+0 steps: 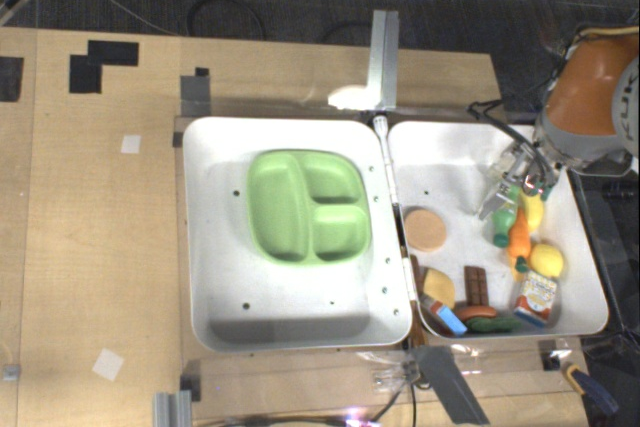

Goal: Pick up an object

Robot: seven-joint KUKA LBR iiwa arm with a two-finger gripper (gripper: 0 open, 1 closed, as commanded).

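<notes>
My gripper (510,187) hangs over the right part of the right bin (440,155), below the orange-banded wrist. Its tip is just above a small green object (502,225) and beside a yellow piece (533,210). Packed close under these are an orange carrot-like item (520,241), a yellow lemon (547,261) and a small carton (537,298). A tan round cookie (427,230) lies alone near the bin's left wall. Nothing is visibly held.
Along the right bin's front edge lie a brown bar (476,285), a yellow wedge (438,286), a blue piece (452,321) and a green cucumber (492,323). The left bin (215,295) holds a green divided plate (305,205). A metal post (384,60) stands behind the bins.
</notes>
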